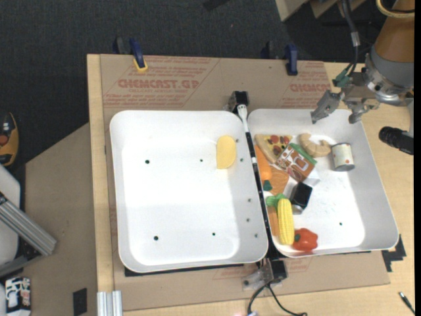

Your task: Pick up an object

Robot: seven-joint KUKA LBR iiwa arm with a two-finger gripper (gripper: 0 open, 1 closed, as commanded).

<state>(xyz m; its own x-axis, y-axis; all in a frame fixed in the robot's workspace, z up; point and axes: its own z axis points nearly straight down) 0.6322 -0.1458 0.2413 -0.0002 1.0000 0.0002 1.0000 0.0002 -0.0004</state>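
White bins (pixel 131 196), yellow corn (pixel 285 220), red pepper (pixel 304 239), black block (pixel 302 195)

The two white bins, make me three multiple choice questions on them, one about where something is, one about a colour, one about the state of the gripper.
1. Where does the pale yellow oval piece lie?
A. left bin
B. right bin
C. on the bench

2. What colour is the toy corn cob?
A. blue
B. yellow
C. white

3. How is the gripper?
A. shut on the corn
B. shut on the small can
C. open, holding nothing

Answers:
1 A, it sits by the right wall of the left bin.
2 B, it is yellow with a green end.
3 C, its fingers are spread above the right bin's far edge, with nothing between them.
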